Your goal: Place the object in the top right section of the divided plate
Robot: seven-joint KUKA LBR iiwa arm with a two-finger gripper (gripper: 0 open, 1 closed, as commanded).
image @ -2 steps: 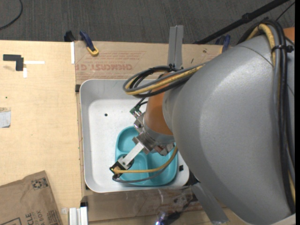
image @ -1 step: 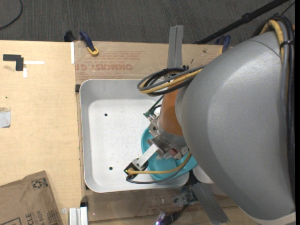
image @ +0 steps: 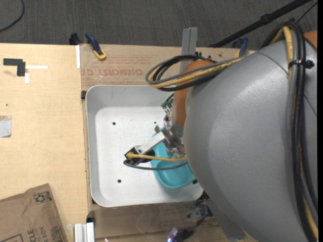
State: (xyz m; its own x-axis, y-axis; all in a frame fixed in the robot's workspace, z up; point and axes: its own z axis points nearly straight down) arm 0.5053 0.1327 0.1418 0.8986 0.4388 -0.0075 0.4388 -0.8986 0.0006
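A blue plate (image: 174,175) lies in the right part of the white bin (image: 116,135), and only its lower left rim shows beneath the arm. My gripper (image: 169,134) hangs low over the plate's left edge, mostly covered by the grey arm (image: 252,145) that hides the bin's right side. I cannot make out any dividers on the plate or any object on it or at the gripper.
The bin's left half is bare white floor with a few small dark holes. A wooden bench top (image: 40,115) stretches to the left, with a cardboard piece (image: 30,216) at its lower left. Blue clamps (image: 96,47) sit at the bin's far edge.
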